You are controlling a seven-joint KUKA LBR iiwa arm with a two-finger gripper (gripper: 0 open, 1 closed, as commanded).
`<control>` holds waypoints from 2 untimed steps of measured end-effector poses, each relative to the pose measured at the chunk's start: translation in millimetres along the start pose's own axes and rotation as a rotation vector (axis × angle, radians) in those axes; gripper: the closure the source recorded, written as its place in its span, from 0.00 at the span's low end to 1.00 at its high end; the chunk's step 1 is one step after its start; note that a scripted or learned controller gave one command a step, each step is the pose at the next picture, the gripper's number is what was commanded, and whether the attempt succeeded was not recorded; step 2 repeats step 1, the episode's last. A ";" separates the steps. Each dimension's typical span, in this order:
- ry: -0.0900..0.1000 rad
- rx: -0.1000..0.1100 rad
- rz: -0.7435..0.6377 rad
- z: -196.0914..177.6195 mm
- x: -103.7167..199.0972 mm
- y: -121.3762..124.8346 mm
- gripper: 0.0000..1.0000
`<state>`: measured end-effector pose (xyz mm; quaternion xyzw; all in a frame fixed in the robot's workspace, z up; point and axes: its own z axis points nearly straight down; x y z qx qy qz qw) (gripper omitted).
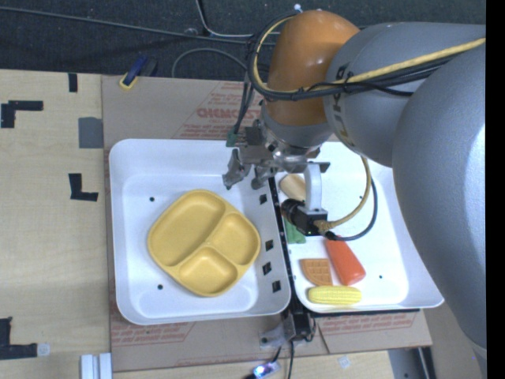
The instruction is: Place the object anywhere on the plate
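Observation:
A yellow plate (203, 242) with three compartments lies in the left bin (130, 212), and nothing is on it. My gripper (245, 178) hangs over the left bin's back right corner, just above the plate's far edge and next to the divider between the bins. Its two fingers stand apart, with only white bin floor showing between them. In the right bin (394, 275) lie an orange carrot (346, 261), a yellow corn cob (334, 294), a brown waffle piece (317, 271), a beige item (293, 185) and a small green item (296, 232) partly hidden by the wrist.
The large grey arm with its orange band (312, 54) covers the right bin's back and right side. A cable (367, 204) loops from the wrist over the right bin. Cardboard (181, 109) lies under both bins.

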<state>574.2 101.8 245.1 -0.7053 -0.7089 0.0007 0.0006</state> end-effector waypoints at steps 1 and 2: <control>0.000 0.000 0.002 0.0 -1.9 0.2 0.00; 0.000 0.000 0.002 0.0 -1.9 0.2 0.00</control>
